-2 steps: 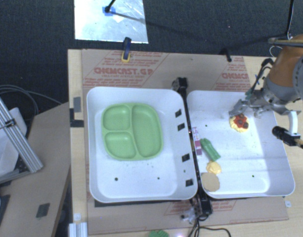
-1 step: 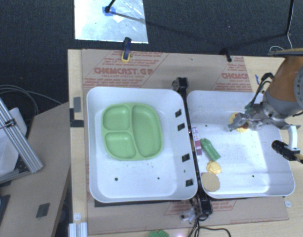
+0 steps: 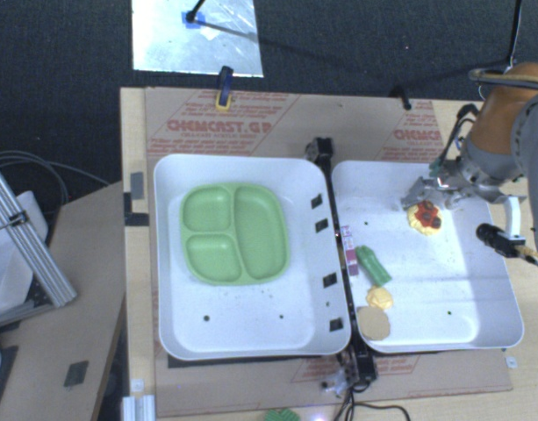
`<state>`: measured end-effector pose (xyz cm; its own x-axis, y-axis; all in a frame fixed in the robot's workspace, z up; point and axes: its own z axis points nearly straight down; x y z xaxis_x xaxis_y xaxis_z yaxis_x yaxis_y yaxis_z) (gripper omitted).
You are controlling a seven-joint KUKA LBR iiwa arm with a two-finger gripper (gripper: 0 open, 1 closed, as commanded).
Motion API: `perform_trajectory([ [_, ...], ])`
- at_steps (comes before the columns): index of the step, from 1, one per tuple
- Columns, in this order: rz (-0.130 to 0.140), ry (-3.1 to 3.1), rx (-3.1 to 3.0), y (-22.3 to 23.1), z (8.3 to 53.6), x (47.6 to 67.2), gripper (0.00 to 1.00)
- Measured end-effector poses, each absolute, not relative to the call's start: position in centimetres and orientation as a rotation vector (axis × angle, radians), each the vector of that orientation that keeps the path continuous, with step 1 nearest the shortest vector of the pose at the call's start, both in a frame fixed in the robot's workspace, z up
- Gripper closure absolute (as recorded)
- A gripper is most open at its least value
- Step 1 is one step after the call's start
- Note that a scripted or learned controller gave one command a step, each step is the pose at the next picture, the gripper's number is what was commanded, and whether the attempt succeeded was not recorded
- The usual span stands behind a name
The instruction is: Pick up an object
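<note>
The arm (image 3: 505,121) comes in from the right, grey with its orange band showing near the top edge of the right-hand bin (image 3: 479,323). Its gripper (image 3: 424,198) hangs low over the upper part of that bin, right at a small yellow and red toy (image 3: 426,218) that lies on the white floor there. From where I stand I cannot tell how the pincer is set (the wrist and its own shadow crowd that spot), nor whether it touches the toy at all.

Lower in the same bin, near the left wall, a green cylinder (image 3: 372,265) lies tilted, with a small yellow piece (image 3: 380,298) just below it and a tan round piece (image 3: 373,324) below that, close to the bin's front corner.

The left-hand bin (image 3: 176,323) holds a pale green divided plate (image 3: 234,233), lying flat with three compartments. Both bins sit on a cardboard sheet (image 3: 251,117) printed with red lettering.
</note>
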<state>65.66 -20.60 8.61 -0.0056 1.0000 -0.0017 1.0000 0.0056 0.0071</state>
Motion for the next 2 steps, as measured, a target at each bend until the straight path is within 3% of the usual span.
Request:
perform_trajectory([
  [1,-0.001,2.222,2.220,-20.7,8.5,62.1,0.00],
  [2,0.005,2.223,2.212,-20.6,8.6,65.1,0.00],
])
